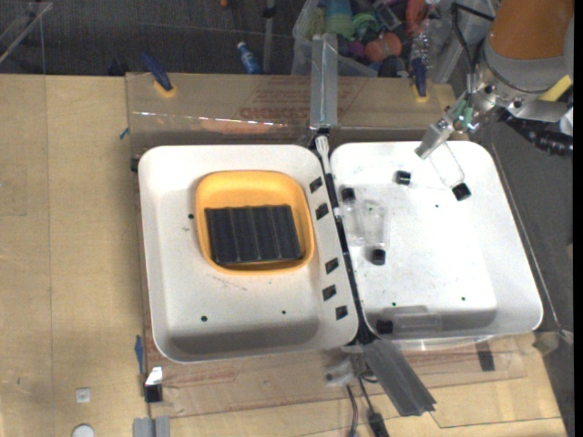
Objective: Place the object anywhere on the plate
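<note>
Orange plate [211, 192] carries the black ribbed object [253, 234] squarely, so placement looks complete, which likely explains the gripper [431, 184] hanging released and empty over the right bin [474, 289].

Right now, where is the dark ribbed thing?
The dark ribbed rectangular block lies flat on the orange plate, inside the left white bin.

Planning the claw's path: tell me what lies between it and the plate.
In the camera view, bare white floor of the right bin, then the bins' divider with black clips, separate the claw from the orange plate.
</note>
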Action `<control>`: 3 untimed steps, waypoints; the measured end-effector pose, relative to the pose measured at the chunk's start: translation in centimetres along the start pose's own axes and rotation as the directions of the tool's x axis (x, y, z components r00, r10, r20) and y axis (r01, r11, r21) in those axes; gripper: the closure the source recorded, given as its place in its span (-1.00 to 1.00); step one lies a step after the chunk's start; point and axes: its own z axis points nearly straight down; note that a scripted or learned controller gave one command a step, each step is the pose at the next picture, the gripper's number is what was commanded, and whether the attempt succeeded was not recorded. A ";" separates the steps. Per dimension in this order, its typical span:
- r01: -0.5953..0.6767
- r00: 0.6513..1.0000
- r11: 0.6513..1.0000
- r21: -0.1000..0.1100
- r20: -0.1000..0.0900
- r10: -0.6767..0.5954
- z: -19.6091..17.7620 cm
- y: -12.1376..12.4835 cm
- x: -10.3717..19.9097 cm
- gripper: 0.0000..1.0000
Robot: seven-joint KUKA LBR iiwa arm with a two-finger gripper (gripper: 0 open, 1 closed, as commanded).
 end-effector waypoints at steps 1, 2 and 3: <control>0.050 0.999 0.999 0.000 0.000 -0.050 -1.3 0.2 0.2 1.00; 0.079 0.997 0.997 0.002 -0.002 -0.079 -1.4 0.0 0.4 1.00; 0.239 0.971 0.971 -0.002 0.000 -0.239 -3.1 0.3 0.7 1.00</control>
